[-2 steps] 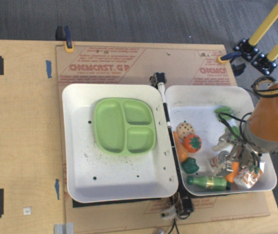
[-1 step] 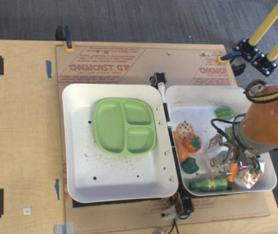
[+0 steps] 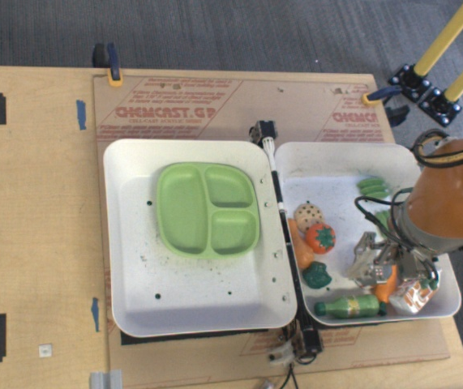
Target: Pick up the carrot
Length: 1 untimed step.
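My gripper (image 3: 377, 271) is down in the right bin (image 3: 340, 162), near its front right corner, below the orange wrist band. A small orange piece (image 3: 387, 287) that looks like the carrot pokes out right at the gripper's tip, touching it and partly hidden by it. Whether it is gripped is not visible. Another long orange item (image 3: 299, 248) lies against the bin's left wall.
The right bin also holds a red tomato-like toy (image 3: 320, 237), a speckled round item (image 3: 308, 214), a dark green piece (image 3: 317, 275), a green bottle (image 3: 349, 305), green items (image 3: 373, 187) and a clear wrapper (image 3: 413, 296). The left bin (image 3: 134, 241) bears a green divided plate (image 3: 208, 208).
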{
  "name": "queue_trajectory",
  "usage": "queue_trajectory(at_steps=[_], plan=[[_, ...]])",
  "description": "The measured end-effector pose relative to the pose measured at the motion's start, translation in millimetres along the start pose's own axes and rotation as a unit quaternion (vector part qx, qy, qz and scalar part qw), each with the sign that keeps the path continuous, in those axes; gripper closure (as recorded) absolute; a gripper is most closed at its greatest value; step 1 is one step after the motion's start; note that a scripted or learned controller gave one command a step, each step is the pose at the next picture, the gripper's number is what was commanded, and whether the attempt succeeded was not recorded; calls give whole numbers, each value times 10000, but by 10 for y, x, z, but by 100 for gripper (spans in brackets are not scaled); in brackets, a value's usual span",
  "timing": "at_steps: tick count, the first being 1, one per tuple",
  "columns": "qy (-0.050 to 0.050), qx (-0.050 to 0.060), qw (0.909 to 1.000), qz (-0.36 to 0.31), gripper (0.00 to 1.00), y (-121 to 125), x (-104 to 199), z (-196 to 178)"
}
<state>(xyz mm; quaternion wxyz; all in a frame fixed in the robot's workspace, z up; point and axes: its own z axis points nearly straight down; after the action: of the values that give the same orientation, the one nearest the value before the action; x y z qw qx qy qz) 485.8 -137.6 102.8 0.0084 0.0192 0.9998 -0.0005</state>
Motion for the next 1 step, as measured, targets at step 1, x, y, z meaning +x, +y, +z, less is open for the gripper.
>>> queue_trajectory(at_steps=[1], plan=[[49, -11, 9865, -1635, 100, -648, -246, -428]])
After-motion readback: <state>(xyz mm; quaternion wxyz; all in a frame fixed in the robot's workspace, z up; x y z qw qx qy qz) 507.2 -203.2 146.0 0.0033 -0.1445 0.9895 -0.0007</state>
